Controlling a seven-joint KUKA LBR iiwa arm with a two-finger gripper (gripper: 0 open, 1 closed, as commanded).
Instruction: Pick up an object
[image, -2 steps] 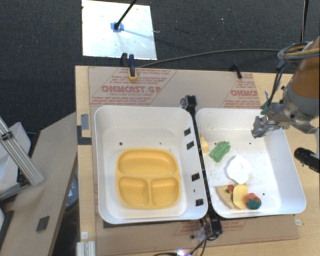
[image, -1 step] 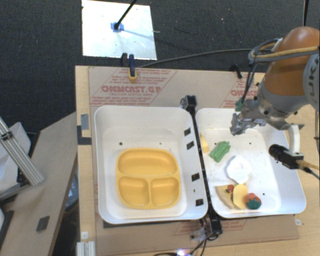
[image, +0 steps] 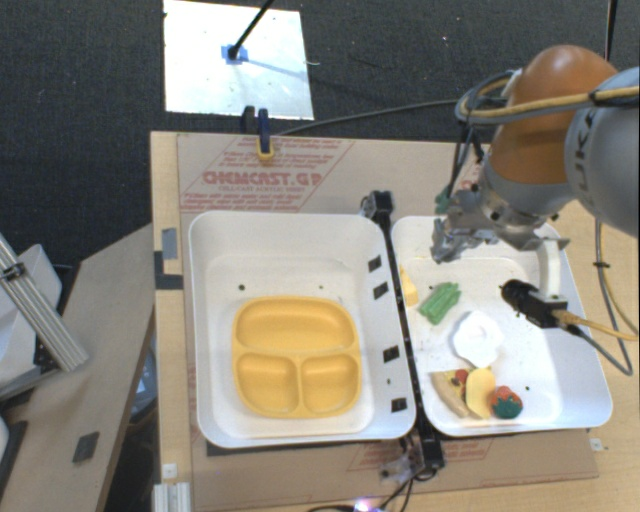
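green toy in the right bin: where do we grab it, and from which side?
Likely across the short width of the green toy, near its middle, coming straight down. It lies flat and long, slanted in the right bin, with some bare floor along both long sides. The white lump sits close at its lower right.

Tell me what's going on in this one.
The robot arm reaches in from the right, with its gripper above the far end of the right bin. It hangs just beyond a green object, which lies on the bin floor next to a white piece. The left bin holds a yellow divided tray.
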